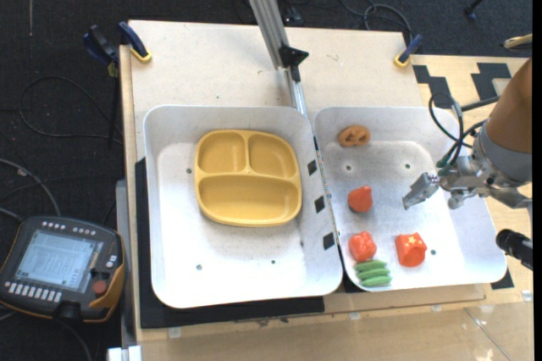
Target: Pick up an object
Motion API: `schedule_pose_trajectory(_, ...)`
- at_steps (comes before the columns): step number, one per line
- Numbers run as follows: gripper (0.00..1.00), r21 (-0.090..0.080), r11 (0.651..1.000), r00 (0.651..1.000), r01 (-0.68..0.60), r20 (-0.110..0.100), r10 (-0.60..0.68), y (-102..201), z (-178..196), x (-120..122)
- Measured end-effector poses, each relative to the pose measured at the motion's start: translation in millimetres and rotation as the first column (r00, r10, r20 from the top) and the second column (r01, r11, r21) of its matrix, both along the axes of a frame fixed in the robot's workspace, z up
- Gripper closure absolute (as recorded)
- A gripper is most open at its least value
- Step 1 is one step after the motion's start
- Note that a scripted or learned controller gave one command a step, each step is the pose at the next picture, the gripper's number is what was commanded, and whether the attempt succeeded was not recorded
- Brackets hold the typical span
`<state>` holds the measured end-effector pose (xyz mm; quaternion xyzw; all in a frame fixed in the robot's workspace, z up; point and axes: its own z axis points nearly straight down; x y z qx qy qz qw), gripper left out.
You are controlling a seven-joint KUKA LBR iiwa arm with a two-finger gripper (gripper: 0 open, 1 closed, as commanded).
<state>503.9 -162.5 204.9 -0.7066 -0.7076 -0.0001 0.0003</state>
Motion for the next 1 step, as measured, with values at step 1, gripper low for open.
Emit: schedule_pose_trajectory(1,0.0,0.0,1.0,1.0,0.001,0.0,-0.001,-0.1,0.1,0.0)
